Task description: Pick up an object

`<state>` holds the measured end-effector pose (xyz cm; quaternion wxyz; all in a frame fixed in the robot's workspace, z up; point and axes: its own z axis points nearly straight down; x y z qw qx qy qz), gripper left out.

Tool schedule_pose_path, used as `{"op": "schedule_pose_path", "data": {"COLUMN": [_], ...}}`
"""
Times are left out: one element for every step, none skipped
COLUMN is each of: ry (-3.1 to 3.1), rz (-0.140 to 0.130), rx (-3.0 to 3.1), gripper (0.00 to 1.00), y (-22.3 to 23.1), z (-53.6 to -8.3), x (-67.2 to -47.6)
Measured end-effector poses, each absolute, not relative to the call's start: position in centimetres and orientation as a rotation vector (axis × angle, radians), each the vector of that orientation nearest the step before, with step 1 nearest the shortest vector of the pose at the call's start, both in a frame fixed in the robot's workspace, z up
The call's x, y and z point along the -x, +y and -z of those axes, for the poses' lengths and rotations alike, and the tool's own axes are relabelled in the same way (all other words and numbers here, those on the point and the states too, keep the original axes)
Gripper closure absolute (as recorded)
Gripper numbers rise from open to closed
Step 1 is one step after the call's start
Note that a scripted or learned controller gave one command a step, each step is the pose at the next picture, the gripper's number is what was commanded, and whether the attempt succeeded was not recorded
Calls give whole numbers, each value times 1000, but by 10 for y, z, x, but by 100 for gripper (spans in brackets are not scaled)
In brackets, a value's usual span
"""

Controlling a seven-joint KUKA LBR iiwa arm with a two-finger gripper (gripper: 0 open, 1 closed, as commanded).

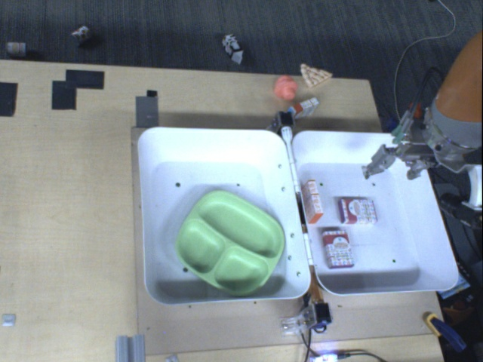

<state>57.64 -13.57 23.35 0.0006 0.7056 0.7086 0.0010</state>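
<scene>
Two shallow white bins side by side on a wooden bench (pixel 68 202). Left bin (pixel 162 194): green sectioned plate (pixel 230 240), tilted, lying toward the near wall. Right bin (pixel 423 225): three small cartons, namely an orange carton (pixel 312 201) just beside the divider, a red-and-white carton (pixel 356 210) near the middle, and a dark red carton (pixel 338 247) nearer the front wall, all apart from one another. Grey arm with orange band (pixel 462 89) entering from the right; gripper (pixel 392 163) above the far right part of the right bin, fingers spread, nothing between them, well apart from the cartons. Beyond the bins: pink ball (pixel 285 87), wedge-shaped toy (pixel 315 75), small tube-like item (pixel 305 108).
</scene>
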Motion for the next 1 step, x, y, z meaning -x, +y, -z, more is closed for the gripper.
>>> {"op": "schedule_pose_path", "data": {"ry": [2218], "rz": [-6], "rx": [-2215], "gripper": [0], "y": [-152], "z": [-98], "x": [-539]}}
